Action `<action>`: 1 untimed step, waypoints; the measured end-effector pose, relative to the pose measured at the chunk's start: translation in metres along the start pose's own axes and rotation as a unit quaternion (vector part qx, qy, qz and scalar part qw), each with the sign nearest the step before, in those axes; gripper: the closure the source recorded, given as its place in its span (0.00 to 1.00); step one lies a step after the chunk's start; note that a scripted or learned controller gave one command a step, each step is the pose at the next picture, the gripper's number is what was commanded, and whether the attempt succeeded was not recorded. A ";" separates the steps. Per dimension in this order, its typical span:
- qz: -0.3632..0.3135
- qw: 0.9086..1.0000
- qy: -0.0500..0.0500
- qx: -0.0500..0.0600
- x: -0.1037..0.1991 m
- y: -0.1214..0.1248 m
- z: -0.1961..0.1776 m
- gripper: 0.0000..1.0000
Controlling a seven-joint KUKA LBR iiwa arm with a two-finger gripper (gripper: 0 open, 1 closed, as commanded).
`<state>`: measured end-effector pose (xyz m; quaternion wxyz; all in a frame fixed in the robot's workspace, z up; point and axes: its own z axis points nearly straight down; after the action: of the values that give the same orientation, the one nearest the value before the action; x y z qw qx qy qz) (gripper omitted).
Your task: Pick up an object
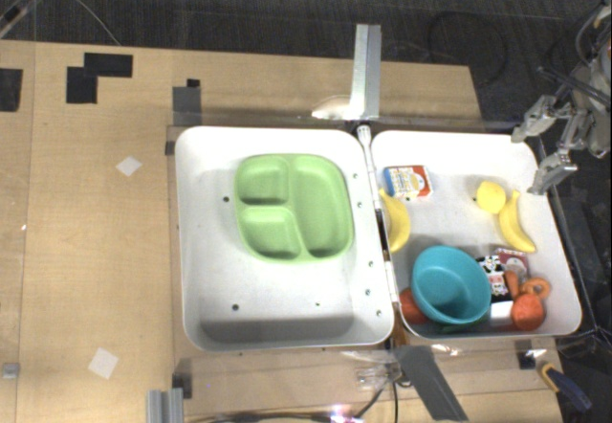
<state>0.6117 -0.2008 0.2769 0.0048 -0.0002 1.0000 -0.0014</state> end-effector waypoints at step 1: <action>0.009 1.000 0.007 -0.003 -0.024 -0.002 0.167 0.00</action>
<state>0.6375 -0.2035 0.1103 -0.0018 0.0088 1.0000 0.0015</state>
